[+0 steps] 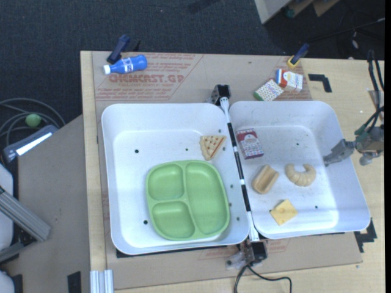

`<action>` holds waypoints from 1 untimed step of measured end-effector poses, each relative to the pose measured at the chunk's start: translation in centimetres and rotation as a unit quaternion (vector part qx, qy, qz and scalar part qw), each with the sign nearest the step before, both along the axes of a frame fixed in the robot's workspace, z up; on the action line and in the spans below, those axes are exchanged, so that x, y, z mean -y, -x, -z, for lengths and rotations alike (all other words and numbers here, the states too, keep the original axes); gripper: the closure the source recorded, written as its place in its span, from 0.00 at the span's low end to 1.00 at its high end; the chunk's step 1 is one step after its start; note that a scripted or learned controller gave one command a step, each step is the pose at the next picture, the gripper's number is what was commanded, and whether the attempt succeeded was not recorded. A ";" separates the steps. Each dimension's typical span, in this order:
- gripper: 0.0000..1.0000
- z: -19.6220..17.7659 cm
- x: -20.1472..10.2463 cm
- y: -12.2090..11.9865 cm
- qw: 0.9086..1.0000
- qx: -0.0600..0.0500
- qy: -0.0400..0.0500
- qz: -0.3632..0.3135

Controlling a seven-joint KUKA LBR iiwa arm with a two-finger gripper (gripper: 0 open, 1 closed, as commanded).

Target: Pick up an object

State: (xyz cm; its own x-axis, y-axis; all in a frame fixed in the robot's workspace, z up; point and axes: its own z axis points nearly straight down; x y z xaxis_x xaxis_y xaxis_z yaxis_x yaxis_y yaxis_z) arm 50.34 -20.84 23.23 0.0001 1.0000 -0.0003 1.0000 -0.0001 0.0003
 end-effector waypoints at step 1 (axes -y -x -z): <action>0.00 7.8 -2.8 -4.2 1.000 -0.001 -0.001 -0.001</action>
State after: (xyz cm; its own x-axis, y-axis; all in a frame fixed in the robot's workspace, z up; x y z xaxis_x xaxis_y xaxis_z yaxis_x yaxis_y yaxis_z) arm 54.52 -18.04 15.43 -0.0015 1.0000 0.0016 1.0000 0.0015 -0.0026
